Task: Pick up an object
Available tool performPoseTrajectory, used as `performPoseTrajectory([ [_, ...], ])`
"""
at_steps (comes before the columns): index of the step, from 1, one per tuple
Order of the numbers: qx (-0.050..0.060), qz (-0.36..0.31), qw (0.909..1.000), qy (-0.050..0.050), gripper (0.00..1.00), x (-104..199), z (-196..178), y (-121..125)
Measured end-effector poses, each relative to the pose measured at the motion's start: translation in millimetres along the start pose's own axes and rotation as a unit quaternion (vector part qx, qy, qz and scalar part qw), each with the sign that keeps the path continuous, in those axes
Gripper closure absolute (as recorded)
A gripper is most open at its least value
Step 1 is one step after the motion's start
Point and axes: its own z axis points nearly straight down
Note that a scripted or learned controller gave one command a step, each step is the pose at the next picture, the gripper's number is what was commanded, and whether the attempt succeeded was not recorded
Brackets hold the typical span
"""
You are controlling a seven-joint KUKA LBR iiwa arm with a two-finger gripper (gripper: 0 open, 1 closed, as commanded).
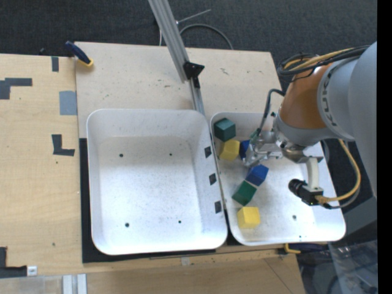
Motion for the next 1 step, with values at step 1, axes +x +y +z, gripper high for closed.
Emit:
performPoseTrajectory([
  [1, -0.003, 0.001, 1.0, -0.001, 1.0, -2.7, -62.9, 0.6],
])
